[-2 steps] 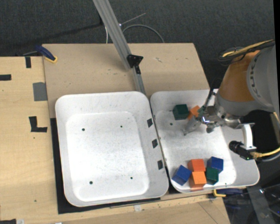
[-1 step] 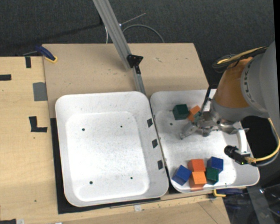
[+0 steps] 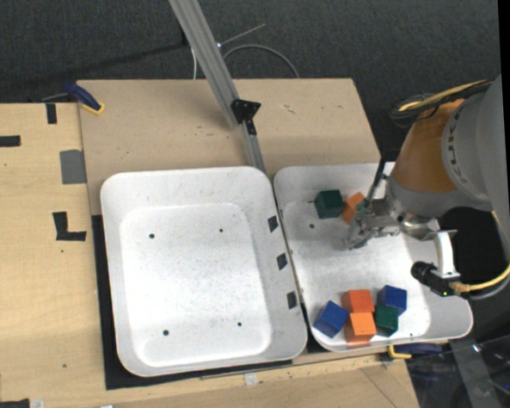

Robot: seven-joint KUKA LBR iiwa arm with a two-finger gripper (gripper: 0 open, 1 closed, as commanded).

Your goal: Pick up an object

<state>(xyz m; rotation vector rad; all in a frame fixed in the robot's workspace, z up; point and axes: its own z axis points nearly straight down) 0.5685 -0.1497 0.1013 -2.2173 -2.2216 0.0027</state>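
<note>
In the right bin (image 3: 310,264) a dark green block (image 3: 328,203) lies near the far wall, with a small orange block (image 3: 352,205) just to its right. My gripper (image 3: 360,233) hangs low over the bin floor directly below the orange block, close to it. Along the near wall sits a cluster: a blue block (image 3: 330,317), two orange blocks (image 3: 358,301) (image 3: 361,323), another blue block (image 3: 392,298) and a green one (image 3: 385,319).
The left bin (image 3: 120,250) lies beside the right one on the wooden bench. A slanted metal pole (image 3: 216,63) runs down to the gap between the bins. The arm's grey body (image 3: 460,169) covers the right bin's far right corner.
</note>
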